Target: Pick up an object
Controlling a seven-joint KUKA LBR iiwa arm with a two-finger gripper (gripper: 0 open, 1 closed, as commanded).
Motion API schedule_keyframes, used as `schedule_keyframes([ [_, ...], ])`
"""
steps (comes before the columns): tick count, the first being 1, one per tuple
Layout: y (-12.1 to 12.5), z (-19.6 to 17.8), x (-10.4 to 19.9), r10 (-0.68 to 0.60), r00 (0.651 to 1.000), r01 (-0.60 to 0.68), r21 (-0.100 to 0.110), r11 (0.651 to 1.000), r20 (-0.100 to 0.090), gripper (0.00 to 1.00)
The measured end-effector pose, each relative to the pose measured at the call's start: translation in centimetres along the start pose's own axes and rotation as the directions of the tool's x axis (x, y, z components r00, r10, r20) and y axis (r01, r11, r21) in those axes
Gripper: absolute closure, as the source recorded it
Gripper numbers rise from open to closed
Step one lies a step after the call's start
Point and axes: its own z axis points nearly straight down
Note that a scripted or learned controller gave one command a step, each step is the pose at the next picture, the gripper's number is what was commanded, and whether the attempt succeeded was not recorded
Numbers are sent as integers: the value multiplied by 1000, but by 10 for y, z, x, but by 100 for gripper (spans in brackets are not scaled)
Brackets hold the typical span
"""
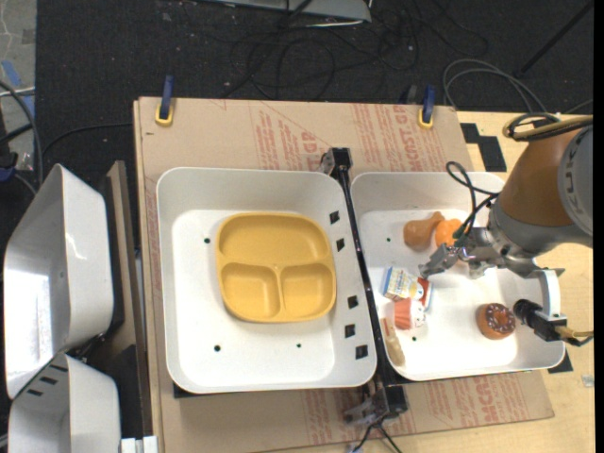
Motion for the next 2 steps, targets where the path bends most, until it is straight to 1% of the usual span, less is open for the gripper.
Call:
schedule_keyframes([
  [1, 0, -12, 0, -1, 1000, 1, -1, 1000, 1, 100],
  [2, -3, -75, 0, -4, 1000, 4, -4, 1000, 2, 100],
])
